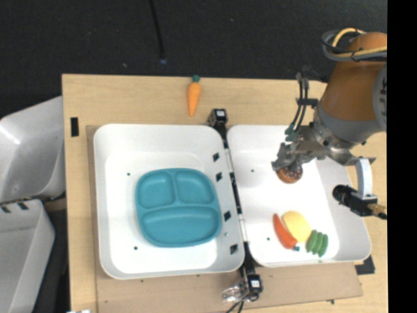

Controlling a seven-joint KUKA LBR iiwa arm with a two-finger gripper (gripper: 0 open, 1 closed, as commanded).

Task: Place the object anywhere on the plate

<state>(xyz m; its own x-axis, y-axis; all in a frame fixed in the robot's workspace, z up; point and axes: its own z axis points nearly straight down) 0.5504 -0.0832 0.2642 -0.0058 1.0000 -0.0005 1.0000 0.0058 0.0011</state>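
Although nothing has reached the plate yet, you can read the bench from its near edge outward. Nearest you, in the near right part of the right bin, lie three toy foods close together: a red-orange piece, a yellow piece touching it, and a green piece just to the right. To the left, the teal plate with its three compartments sits in the middle of the left bin. Farther back in the right bin, the gripper hangs at the end of the grey and orange arm, and a small round brown object sits directly beneath it, at or touching its tip. You cannot tell from this slant whether the gripper is wide, narrow or clamped on that object, nor whether the object is lifted or resting on the bin floor. Farthest away, a toy carrot lies on the bare wood bench beyond both bins. You should judge this as the grasp-or-lift step. If the brown object comes up with the tool, the next move calls for a carry leftward over the divider between the bins, then a release above any compartment of the plate.
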